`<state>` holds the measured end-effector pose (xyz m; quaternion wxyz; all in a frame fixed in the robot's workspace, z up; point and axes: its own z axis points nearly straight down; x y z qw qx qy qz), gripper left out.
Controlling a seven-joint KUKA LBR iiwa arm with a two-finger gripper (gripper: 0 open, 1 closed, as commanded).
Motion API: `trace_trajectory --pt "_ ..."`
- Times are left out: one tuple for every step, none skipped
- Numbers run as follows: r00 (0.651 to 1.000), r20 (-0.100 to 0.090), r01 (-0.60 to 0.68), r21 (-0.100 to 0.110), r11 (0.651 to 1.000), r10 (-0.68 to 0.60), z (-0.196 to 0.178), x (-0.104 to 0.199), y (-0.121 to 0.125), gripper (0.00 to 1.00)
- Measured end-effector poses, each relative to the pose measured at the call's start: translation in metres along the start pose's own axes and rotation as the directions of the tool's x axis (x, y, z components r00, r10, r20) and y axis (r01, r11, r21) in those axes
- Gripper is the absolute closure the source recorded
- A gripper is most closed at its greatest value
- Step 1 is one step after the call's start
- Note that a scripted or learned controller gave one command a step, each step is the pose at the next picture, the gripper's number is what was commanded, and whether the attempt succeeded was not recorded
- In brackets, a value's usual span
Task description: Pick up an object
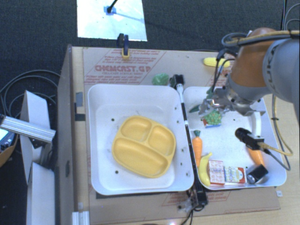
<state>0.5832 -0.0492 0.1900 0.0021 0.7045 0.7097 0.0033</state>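
My gripper (213,106) hangs low over the back left part of the right bin (276,170), under the grey and orange arm. Right beneath it lies a small green thing with a red patch (213,118), touching or nearly touching the gripper's tip. An orange carrot (197,146) lies along the bin's left wall, with a yellow banana (204,171) below it. A red and white carton (226,174) rests at the front. At the front right are an orange piece (256,155) and a small black and silver thing (257,174).
The left bin (101,125) holds a yellow divided plate (143,145). A black-handled tool (178,82) lies along the rim between the bins. Behind the bins on the cardboard sit a green scrap (161,79) and a yellow thing (212,61).
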Motion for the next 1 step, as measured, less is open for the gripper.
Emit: trace_trajectory --pt "1.0 0.0 0.0 0.005 1.0 0.0 -0.035 0.0257 -0.0182 1.0"
